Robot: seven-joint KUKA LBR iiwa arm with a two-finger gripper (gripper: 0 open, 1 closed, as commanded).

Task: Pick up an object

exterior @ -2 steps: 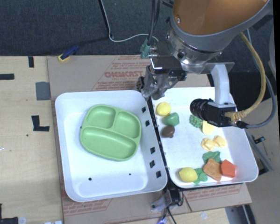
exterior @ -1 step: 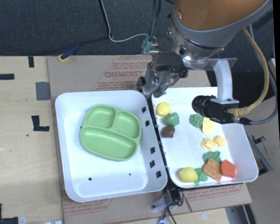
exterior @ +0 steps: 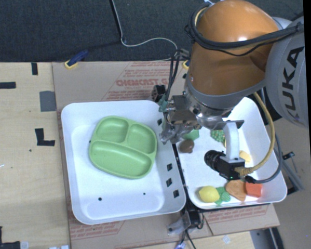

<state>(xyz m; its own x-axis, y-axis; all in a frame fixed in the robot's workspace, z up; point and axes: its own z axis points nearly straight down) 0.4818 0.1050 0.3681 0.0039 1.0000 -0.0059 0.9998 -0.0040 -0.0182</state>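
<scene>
Lying along the near wall of the right bin (exterior: pixel 268 197), a row of small toys sits close together: a yellow lemon-like piece (exterior: pixel 208 193) at the left, a small green leafy piece (exterior: pixel 223 197) touching it, an orange wedge (exterior: pixel 235 189) beside that, and a red-orange block (exterior: pixel 254 189) at the right end. Just behind them a black cylindrical part (exterior: pixel 218 162) of the arm's tooling hangs over the bin floor, with a white upright bracket (exterior: pixel 232 142) rising from it and a small yellow object (exterior: pixel 244 156) peeking out at its right. Further in, near the wall shared by the two bins, a small brown object (exterior: pixel 186 145) lies directly under the gripper (exterior: pixel 177 128); whether the metal fingers touch it, or how far apart they stand, cannot be told from this slanted view. A green textured piece (exterior: pixel 217 135) lies just right of the brown one, partly hidden by the wrist. To the left, the left bin (exterior: pixel 74 151) holds a light green divided plate (exterior: pixel 123 146) with three compartments, tilted slightly and resting near the bin's middle. Both bins sit on a cardboard sheet (exterior: pixel 111 79) with red printing. Above the right bin, the large orange band (exterior: pixel 234 36) and grey body of the arm cover the far corner, and a thin white cable (exterior: pixel 141 43) runs across the dark floor beyond.
</scene>
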